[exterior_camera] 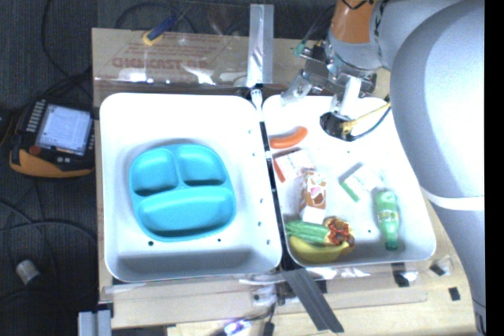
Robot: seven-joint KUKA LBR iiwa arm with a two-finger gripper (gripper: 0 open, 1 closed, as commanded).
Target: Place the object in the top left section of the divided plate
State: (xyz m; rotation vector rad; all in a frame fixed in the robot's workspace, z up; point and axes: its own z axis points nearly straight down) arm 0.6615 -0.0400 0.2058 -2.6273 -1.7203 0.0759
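A blue divided plate [183,190] lies in the left bin [118,122]; it has two small sections at the back and one large section at the front. Nothing lies in its top left section [153,170]. My gripper [302,87] hangs over the back edge of the right bin [409,193], near the wall between the bins. An orange sausage-shaped piece [287,138] lies just in front of and below the gripper, apart from it.
Toward the front of the right bin lie a small carton [313,190], a banana [319,250] with a green vegetable [305,231] on it, a green bottle [387,218] and a teal strip [350,182]. A handheld device [57,136] sits left of the bench.
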